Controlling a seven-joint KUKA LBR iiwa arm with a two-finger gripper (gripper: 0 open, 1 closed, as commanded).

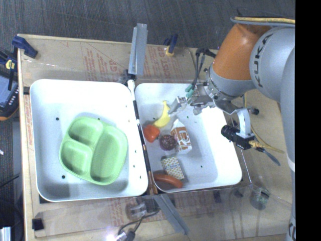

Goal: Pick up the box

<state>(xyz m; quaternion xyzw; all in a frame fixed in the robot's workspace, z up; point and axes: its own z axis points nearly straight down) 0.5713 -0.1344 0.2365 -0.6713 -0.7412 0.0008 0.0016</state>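
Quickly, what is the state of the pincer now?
Pincer: cannot be told; it hangs over the right bin, above the banana.

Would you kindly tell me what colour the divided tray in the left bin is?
Light green; the tray shows plainly in the camera view.
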